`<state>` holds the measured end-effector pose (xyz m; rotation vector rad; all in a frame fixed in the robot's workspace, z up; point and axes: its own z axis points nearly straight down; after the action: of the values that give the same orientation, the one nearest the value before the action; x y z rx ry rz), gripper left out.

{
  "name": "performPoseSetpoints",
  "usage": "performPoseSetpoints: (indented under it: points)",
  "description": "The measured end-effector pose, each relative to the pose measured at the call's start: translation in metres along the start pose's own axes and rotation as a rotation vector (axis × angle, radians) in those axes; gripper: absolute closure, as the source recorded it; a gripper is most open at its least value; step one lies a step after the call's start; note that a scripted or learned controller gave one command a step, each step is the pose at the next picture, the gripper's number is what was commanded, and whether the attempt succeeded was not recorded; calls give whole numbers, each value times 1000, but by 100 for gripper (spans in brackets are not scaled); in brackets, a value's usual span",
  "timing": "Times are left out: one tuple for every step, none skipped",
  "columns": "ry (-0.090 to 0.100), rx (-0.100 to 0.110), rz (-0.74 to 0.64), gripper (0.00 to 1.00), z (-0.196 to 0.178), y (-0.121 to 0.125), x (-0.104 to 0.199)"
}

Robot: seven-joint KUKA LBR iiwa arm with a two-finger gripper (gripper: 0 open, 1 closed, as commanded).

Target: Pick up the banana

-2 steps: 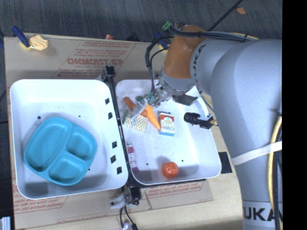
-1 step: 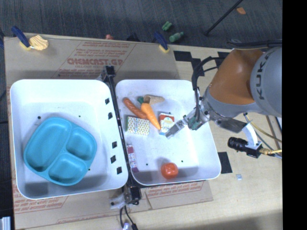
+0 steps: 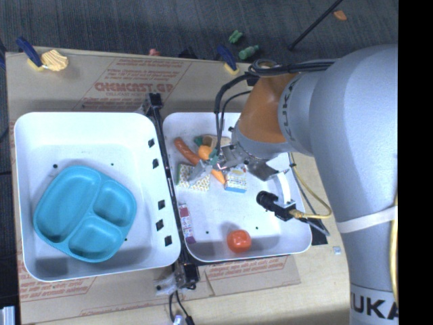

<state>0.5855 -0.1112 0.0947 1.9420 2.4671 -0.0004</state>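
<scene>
- Looking for the banana, I honestly can't pick it out. If it's anywhere, it's in the jumble of small stuff in the far-left part of the right bin (image 3: 216,215), and nothing there reads clearly as a banana.
- That jumble has a smooth reddish-orange sausage-shaped piece (image 3: 185,150), a small pointed orange carrot-looking bit (image 3: 218,177), a flat speckled pad (image 3: 191,179) and a little blue-and-white printed box (image 3: 235,182), all crowded together and touching or nearly so.
- The gripper (image 3: 220,158) is down right in that pile in the far half of the right bin. Can't tell whether it's open or closed, or whether it's got anything.
- A round glossy red tomato (image 3: 238,240) sits alone by the right bin's near wall, well apart from the pile.
- Just left of the right bin is the left bin (image 3: 27,134), holding a smooth blue plastic plate (image 3: 84,212) with three compartments.
</scene>
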Motion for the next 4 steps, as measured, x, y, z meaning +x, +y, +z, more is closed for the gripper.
performPoseSetpoints:
  points:
    - [3, 7, -321, 0, 0, 43, -11]
    - [0, 1, -409, 0, -42, 58, -66]
    - [-17, -12, -917, 0, -6, 40, -82]
    - [-28, -9, -1432, 0, -7, 10, -82]
